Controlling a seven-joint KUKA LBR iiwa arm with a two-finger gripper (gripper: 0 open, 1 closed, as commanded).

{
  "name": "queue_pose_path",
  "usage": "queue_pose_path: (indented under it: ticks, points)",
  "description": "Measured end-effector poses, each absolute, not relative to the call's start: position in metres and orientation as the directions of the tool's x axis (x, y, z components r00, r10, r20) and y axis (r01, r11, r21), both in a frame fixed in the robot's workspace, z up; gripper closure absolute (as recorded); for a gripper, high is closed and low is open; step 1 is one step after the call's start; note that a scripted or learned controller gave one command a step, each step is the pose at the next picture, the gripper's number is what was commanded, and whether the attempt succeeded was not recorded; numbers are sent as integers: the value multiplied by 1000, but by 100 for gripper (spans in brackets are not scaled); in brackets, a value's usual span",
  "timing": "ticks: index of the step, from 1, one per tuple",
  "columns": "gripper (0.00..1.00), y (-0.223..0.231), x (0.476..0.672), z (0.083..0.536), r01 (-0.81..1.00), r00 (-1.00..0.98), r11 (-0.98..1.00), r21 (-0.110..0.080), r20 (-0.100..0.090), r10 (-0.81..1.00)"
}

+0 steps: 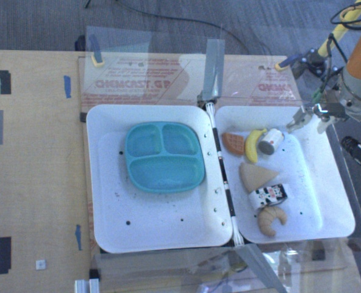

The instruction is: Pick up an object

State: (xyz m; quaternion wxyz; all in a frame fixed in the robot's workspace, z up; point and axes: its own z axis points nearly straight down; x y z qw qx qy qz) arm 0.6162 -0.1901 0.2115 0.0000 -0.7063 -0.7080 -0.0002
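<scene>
Two-finger gripper (308, 120) over right white bin's (327, 188) upper right rim, fingers apart, clamped on nothing | yellow banana (252, 146) in right bin beside small white cup (269, 141) | teal divided plastic plate (164, 157) in left white bin (107, 212)

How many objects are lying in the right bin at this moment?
6, clustered at its left side: a reddish piece, banana, small can, wedge, black-and-white carton, croissant.
</scene>
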Motion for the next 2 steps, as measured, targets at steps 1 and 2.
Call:
queue_pose_path:
  ticks: [1,2]
  points:
    - [0,-153,630,96,996,-92,92,4,-2,996]
    - [100,-153,631,106,996,-92,92,7,-3,996]
